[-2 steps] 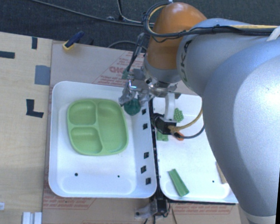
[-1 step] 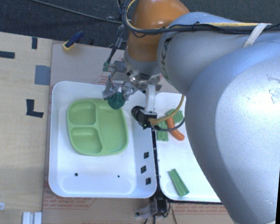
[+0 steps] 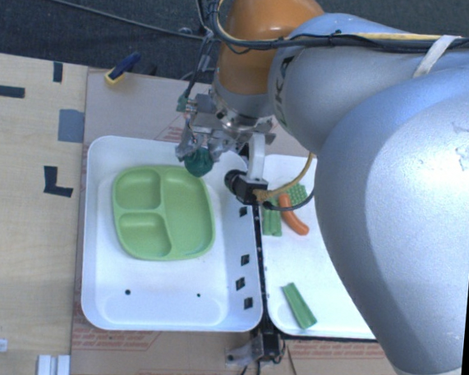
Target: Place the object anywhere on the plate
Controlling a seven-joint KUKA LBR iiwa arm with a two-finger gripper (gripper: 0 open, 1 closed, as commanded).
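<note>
Two shallow white plastic bins sit side by side on the bench, the left bin [image 3: 100,293] holding a light green plate with three compartments [image 3: 164,214] and the right bin [image 3: 330,307] lying partly beneath the big grey arm [image 3: 386,156] that reaches in from the right. Above the wrist the arm's orange band [image 3: 262,29] bulges near the top of the picture, and below it the two-finger gripper [image 3: 200,156] hangs over the far edge of the left bin, just at the plate's upper right rim. A small dark teal rounded object [image 3: 197,164] sits right at the fingertips, and the metal fingers seem to close on either side of it, narrowly set, so the gripper looks to have it pinched, though the tips blur into the object. The teal object is over the plate's far right corner, at or just above the rim; whether it touches the plate cannot be told. In the right bin, close to the divider, lie an orange carrot-shaped toy [image 3: 294,220] and a green ridged piece [image 3: 298,195] beside it, with a flat green stick [image 3: 272,222] just left of the carrot. Nearer the front of that bin rests a green rectangular block [image 3: 298,305], well apart from the rest. A yellow and blue clamp [image 3: 122,67] lies on the bench behind the left bin.
</note>
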